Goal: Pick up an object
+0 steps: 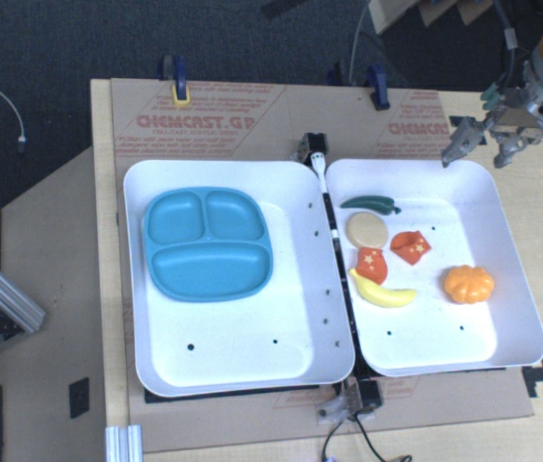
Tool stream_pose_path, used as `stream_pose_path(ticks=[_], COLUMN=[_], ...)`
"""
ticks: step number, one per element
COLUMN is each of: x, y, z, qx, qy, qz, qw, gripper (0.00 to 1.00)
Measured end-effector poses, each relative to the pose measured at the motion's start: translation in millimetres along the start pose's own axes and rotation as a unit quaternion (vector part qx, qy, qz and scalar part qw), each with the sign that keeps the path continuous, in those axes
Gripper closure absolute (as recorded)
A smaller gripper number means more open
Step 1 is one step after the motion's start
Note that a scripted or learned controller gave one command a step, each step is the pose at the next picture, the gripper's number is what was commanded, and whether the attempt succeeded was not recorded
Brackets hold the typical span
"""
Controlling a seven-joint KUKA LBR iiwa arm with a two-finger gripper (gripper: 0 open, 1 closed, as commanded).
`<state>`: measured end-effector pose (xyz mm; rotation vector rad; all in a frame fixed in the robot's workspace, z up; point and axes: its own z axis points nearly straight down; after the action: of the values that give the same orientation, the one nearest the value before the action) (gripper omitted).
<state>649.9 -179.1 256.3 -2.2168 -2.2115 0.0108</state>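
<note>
The right bin holds several toy foods. A dark green pepper lies near the bin's far side, with a beige round piece just in front of it. Two red pieces follow, one mid-bin and one beside a yellow banana. An orange pumpkin sits toward the right. My gripper hangs above the bin's far right corner, open, with nothing between its fingers.
The left bin carries a blue divided plate. Two blue clamps grip the cardboard base at the back. A black hinge bar runs between the bins.
</note>
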Motion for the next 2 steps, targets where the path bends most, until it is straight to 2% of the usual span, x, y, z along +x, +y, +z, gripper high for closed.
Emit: stream_pose_path(ticks=[1,2], x=[0.5,-4.8], y=[2.2,-3.7], z=[-7.0,39.4], qx=[-0.006,-0.003], qy=[-0.001,-0.001], qz=[-0.001,-0.001], qw=[1.0000,1.0000], gripper=[0.00,0.00])
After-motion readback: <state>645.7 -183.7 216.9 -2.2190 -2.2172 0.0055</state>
